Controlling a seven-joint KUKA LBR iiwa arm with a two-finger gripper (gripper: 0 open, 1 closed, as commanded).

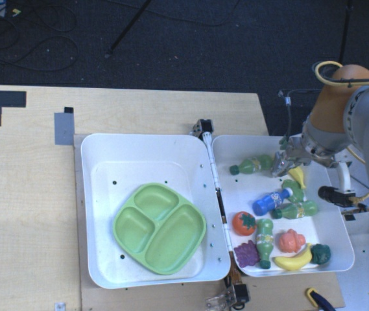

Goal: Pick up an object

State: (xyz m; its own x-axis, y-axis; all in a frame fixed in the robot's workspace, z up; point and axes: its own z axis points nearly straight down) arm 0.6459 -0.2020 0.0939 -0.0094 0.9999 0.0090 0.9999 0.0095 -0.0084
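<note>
Where arm meets right bin (346, 251), end effector (284, 166) beside green bottle (251, 166), finger spread unclear

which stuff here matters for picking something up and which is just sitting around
Part of the job:
- gripper, low over the right bin
- green bottle just beside it
- yellow piece, blue bottle, tomato, grapes, banana

Just lying about:
- green divided plate in the left bin
- dark patches on the bench

The grey arm with orange band (340, 109) is cut by the right edge — it hides part of the right white bin (239, 149).
</note>
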